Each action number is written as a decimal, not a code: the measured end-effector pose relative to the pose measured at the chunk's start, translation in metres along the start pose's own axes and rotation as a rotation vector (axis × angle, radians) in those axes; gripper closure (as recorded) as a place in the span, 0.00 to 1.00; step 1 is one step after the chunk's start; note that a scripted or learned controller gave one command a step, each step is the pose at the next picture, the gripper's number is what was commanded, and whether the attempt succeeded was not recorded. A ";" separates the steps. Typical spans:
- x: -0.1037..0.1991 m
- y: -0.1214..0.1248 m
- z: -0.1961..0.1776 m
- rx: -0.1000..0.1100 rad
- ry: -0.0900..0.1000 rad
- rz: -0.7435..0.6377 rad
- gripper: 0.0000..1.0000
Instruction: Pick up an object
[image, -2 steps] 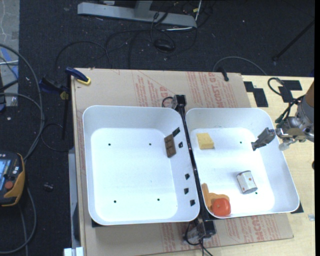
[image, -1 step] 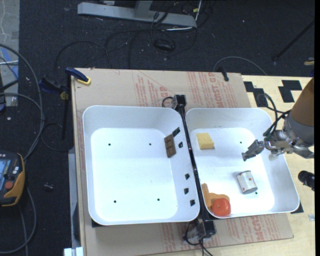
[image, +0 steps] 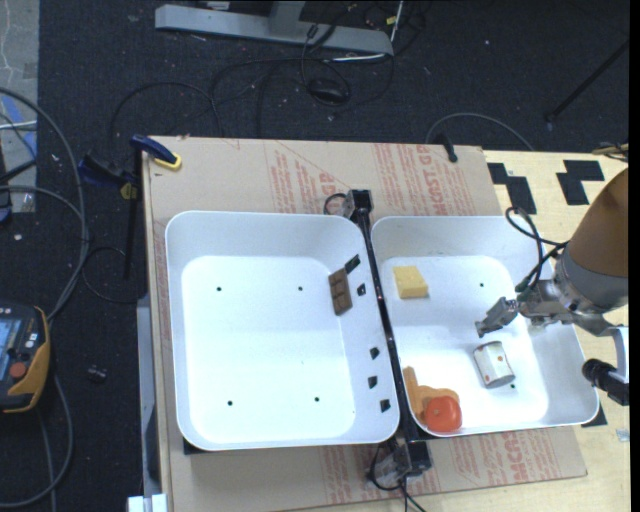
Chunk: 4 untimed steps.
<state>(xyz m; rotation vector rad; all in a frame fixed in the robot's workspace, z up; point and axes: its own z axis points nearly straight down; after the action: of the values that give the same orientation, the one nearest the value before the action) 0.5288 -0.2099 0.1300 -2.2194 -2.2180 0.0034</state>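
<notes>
In the right bin, the red-and-orange object lies at 7 o'clock, the grey metal piece sits just under the end effector, and the yellow block rests at 11 o'clock. The end effector's state I cannot tell. A descent off-centre could nudge the metal piece aside. The arm reaches in from 3 o'clock, wrist angled down-left.

You saw the tool hanging over the right bin, just above a metal cylinder. A yellow block lay near the divider, a red ball in the bin's near corner, and a brown bar in the left bin.
</notes>
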 end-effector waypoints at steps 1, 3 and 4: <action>0.000 0.001 -0.013 -0.005 -0.001 -0.001 1.00; 0.006 -0.004 -0.109 -0.008 -0.002 -0.001 1.00; 0.060 -0.006 -0.098 -0.003 0.000 -0.005 1.00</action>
<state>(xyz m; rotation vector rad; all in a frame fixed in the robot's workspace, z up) 0.5235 -0.1503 0.2278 -2.2154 -2.2251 -0.0003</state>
